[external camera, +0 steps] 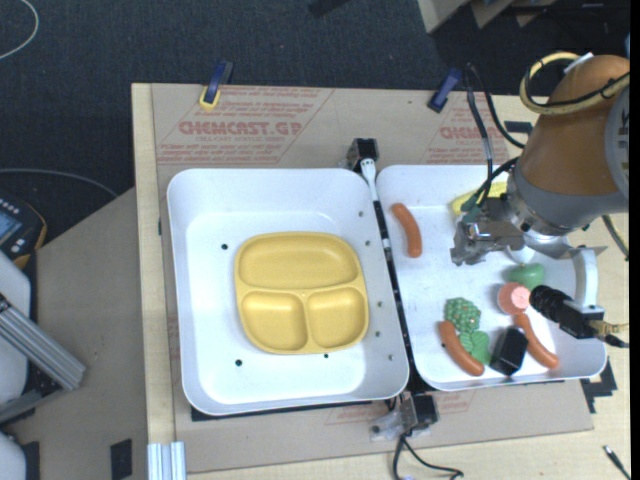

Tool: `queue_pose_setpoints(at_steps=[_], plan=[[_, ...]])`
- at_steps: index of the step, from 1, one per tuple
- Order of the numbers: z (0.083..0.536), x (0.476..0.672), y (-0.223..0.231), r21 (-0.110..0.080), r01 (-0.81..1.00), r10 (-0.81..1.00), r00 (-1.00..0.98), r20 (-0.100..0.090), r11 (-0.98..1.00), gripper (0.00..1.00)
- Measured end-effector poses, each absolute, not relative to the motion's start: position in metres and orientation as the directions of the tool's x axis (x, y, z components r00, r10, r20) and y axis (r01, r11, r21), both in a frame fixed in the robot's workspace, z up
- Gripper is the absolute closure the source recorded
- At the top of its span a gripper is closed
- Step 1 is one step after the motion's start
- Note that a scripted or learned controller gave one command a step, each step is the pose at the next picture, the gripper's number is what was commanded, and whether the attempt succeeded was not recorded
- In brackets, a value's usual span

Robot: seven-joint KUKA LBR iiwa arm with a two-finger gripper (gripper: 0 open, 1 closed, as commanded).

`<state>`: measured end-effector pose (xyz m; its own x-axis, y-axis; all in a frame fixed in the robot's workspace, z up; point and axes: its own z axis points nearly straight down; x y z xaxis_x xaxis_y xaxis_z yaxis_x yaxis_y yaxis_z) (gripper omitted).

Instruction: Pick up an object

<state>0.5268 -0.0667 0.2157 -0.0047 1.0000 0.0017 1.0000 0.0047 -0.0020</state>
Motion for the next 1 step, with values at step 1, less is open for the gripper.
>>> queue_pose_setpoints(at_steps=[1], plan=[[0.2287, 0.5429, -0.0190, 0.004, 1.000, 1.000, -0.005, 0.000, 0.005, 1.00]])
